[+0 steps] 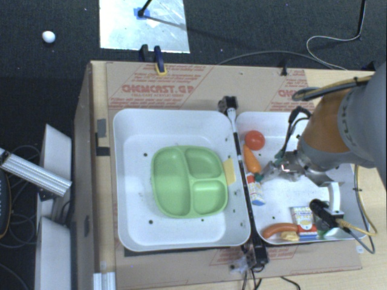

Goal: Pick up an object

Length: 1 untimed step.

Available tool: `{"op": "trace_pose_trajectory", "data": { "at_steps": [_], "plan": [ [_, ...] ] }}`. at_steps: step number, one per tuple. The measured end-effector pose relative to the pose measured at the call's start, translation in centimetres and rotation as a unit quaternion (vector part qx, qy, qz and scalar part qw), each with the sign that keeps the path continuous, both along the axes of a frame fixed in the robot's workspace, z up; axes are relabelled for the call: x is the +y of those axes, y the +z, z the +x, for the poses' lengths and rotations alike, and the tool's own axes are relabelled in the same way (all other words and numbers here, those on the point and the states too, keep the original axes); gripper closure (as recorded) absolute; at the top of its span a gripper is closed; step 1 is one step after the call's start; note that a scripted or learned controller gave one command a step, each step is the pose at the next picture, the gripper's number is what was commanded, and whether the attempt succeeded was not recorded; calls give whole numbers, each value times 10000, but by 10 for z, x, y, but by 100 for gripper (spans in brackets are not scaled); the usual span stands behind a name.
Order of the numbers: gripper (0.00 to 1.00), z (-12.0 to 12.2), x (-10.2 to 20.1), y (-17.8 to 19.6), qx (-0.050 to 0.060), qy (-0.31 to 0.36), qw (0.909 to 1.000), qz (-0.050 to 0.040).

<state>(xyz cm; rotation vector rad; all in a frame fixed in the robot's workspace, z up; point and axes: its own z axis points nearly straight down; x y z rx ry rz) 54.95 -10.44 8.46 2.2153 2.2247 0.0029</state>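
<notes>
Camera view showed the grey arm point(354, 125) reaching in from the right over the right white bin point(275, 122), its hand point(275, 168) low at centre-right; whether it was open or closed I cannot tell. Judged mid-approach, it next needed a clean descent onto the small orange carrot-shaped toy point(251, 159), lying slantwise just left, near the red ball point(255, 139).

One fixed camera looks down aslant on both bins point(181, 121) from above.
</notes>
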Motion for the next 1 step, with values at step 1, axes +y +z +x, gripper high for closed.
{"op": "trace_pose_trajectory", "data": {
  "at_steps": [1],
  "plan": [
    [0, 105, -8, 0, -2, 5, 10000, -4]
  ]
}}
